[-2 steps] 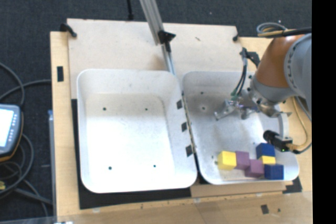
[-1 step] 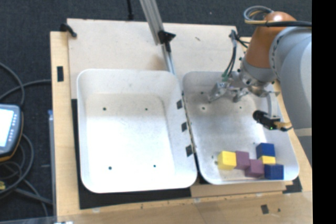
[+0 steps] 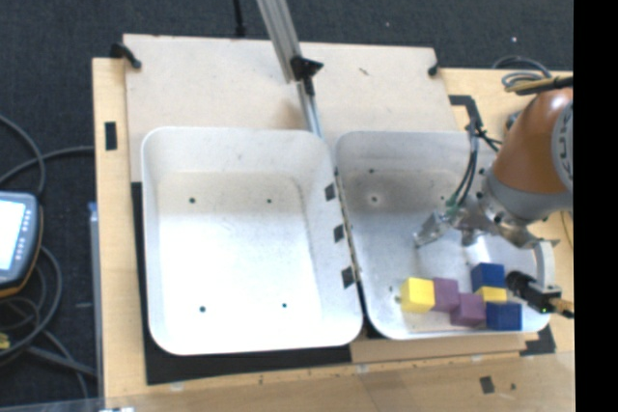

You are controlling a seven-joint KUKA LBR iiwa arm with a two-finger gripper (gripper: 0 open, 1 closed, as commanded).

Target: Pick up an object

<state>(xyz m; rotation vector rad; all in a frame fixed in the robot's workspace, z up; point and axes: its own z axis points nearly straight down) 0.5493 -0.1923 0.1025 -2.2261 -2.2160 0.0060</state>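
Camera view: arm (image 3: 536, 154) reaches into the right bin (image 3: 386, 159), pincer (image 3: 454, 225) low over the bin floor — nothing between its fingers, open or closed cannot be told. Blocks sit below the pincer toward the bin's near edge: yellow block (image 3: 419, 293) lower-left of it, purple blocks (image 3: 458, 300) just beside that, blue blocks (image 3: 494, 294) lower-right — none touching the pincer.

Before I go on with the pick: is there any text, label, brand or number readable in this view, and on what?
None readable.
Handheld screen device at the left edge: display too blurred to read.
Blocks in the right bin, near the tool: plain faces, no markings.
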